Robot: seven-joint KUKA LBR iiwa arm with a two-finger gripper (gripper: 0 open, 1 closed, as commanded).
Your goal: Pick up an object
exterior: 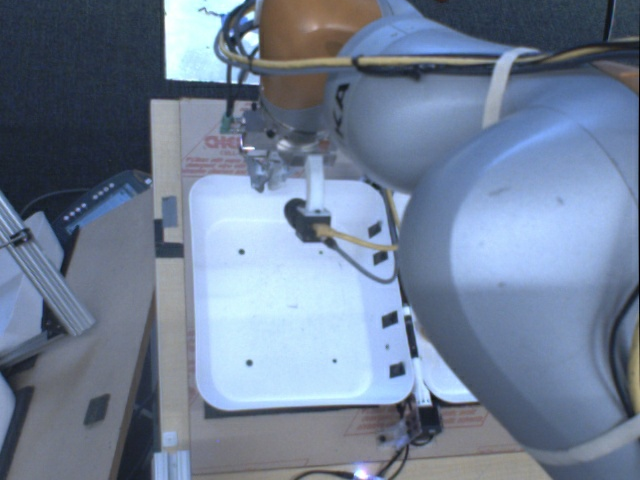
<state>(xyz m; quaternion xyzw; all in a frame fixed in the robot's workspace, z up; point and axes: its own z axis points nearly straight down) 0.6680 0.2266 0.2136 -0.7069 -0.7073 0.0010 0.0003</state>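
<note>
The gripper [265, 175] is seen over the far left corner of the left bin [290, 338], just inside that bin's far rim, with the orange band [310, 28] of the arm [480, 168] directly above it. Whether the jaws are apart or together cannot be told from this slant. The floor of the left bin is shown white and bare but for a few small dark dots [249, 362]. Just to the right of the left bin, a narrow strip of the right bin [445, 383] is seen at the near end, the remainder being covered by the arm, so where the task's object lies cannot be told. Both bins are carried on the counter [172, 308].

The step in hand is judged to be the approach before a grasp, with the pick not yet made. To do it well, a target should first be fixed upon, since a descent at the left bin's far corner is judged likely to close on nothing. The jaws should then be set apart, centred over the target, kept off the left bin's walls, and lowered straight before being closed
</note>
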